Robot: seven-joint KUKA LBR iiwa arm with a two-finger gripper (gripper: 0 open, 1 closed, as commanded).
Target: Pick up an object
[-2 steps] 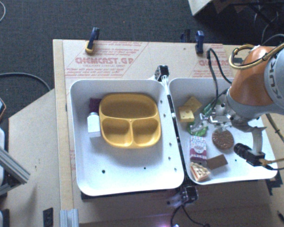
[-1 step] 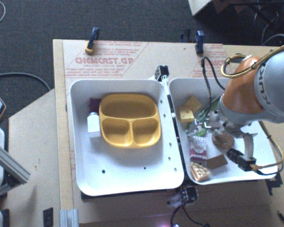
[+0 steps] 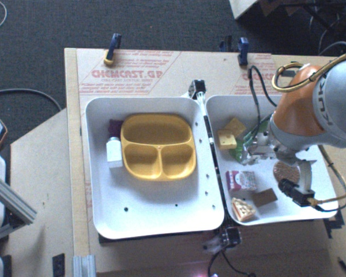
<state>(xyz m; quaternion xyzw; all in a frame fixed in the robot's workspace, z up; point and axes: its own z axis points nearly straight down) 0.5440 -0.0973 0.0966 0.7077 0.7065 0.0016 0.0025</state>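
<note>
the claw (image 3: 252, 152) hangs low in the right bin (image 3: 311, 212), beside the cheese block (image 3: 228, 138), seemingly to grasp there; its grip state i cannot tell.

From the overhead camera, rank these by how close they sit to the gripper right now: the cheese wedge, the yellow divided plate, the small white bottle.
Gripper is in the right bin.
1. Cheese wedge: right bin, just left of the gripper.
2. Yellow divided plate: left bin, middle.
3. Small white bottle: left bin, beyond the plate's far left edge.
</note>
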